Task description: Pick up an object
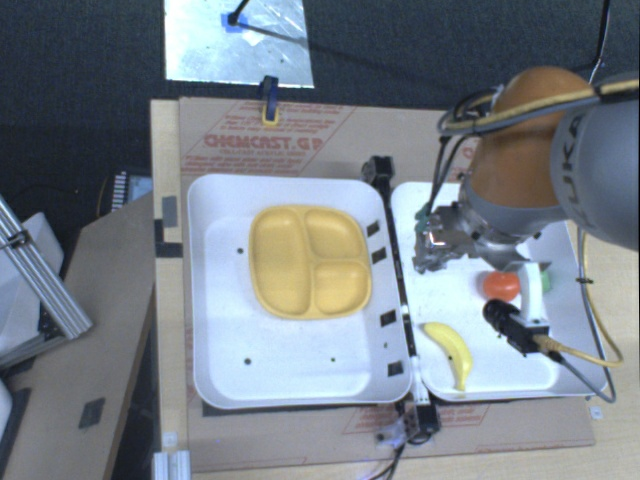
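In the right bin (pixel 440 383) a yellow banana (pixel 452 351) lies near the front left corner. An orange-red round object (pixel 502 286) sits further back and right, with a small green piece (pixel 533 278) beside it, partly hidden by the arm. My gripper (pixel 428 248) hangs over the left part of the right bin, behind the banana and left of the orange-red object. Nothing shows in its grasp.
The left bin (pixel 220 368) holds a yellow divided plate (pixel 308 260) at its middle. A black divider with clips (pixel 392 268) runs between the bins. The grey and orange arm (pixel 540 148) covers the back right of the right bin.
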`<move>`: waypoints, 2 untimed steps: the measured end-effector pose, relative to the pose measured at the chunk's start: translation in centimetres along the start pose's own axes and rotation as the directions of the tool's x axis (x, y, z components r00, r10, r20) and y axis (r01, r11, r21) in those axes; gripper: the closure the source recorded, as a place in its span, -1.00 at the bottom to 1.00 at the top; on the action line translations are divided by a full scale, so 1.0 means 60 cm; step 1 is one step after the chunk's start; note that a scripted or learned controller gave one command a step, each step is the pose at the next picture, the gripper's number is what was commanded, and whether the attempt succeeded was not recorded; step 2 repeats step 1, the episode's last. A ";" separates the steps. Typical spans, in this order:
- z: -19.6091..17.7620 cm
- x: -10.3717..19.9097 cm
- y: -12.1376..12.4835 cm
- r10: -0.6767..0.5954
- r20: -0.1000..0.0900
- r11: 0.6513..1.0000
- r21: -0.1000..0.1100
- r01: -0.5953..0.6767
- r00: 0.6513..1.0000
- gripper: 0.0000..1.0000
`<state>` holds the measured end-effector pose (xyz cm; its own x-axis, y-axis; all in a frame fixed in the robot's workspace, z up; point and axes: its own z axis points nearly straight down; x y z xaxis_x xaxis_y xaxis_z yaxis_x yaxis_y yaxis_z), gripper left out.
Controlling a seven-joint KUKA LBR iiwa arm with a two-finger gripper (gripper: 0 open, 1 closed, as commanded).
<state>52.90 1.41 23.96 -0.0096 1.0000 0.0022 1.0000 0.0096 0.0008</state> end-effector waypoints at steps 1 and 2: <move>0.025 0.083 -0.002 0.000 0.000 1.000 0.001 0.000 1.000 1.00; 0.025 0.083 -0.002 0.000 0.000 1.000 0.001 0.000 1.000 1.00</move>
